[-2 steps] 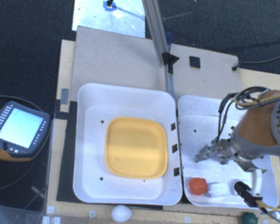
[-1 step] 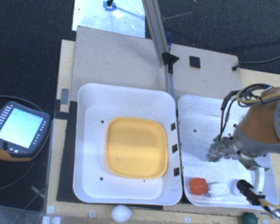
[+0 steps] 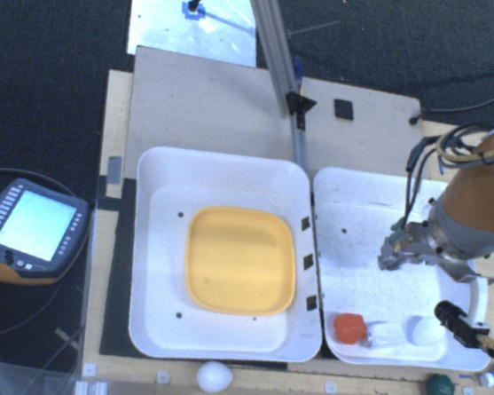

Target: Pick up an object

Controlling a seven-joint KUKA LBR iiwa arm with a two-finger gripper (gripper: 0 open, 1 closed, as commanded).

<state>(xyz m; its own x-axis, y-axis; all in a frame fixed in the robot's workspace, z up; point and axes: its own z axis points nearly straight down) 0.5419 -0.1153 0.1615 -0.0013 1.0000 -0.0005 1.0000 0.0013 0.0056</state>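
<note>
Two white bins sit side by side on the tabletop (image 3: 362,130). The left bin (image 3: 148,314) holds a square yellow plate (image 3: 241,259), lying flat near its middle.

The right bin (image 3: 352,214) holds the small things, all along its near edge. A red object (image 3: 349,328) lies in the near left corner. Just beside it, to the right, lies a clear or whitish piece (image 3: 384,335) whose shape is too faint to make out. Further right, a white ball (image 3: 426,330) rests close to the near wall.

The arm (image 3: 488,199) reaches in from the right, its orange band above the grey wrist. The tool (image 3: 392,255) hangs over the middle of the right bin, above bare floor and well apart from the red object and the white ball. It is small and dark against the bin, so whether it is spread or pressed together cannot be told. Nothing shows in its grasp.

Outside the bins, a white egg-shaped thing (image 3: 214,377) lies on the tabletop just in front of the left bin. A dark green ball (image 3: 439,388) lies near the front right corner of the right bin. A black part (image 3: 459,322) juts over that bin's right near rim. A teach pendant (image 3: 27,230) with a lit screen rests on the dark floor to the left.
</note>
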